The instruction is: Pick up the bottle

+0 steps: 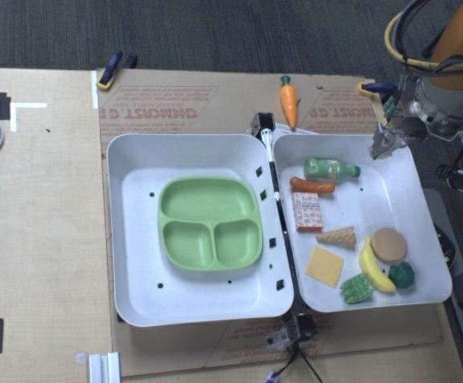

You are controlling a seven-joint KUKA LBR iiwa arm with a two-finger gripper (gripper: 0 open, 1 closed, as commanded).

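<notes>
A small green bottle [330, 168] lies on its side near the far edge of the right bin [423, 206], cap pointing right. My gripper [383, 146] hangs above the bin's far right corner, to the right of the bottle and apart from it. Nothing shows between its fingers.
Below the bottle lie a hot dog [312, 186], a red packet [306, 211], a cone [337, 237], a cheese slice [325, 266], a banana [373, 268], a cookie [389, 245] and green items. The left bin [128, 214] holds a green divided plate [211, 223]. A carrot [287, 100] lies behind the bins.
</notes>
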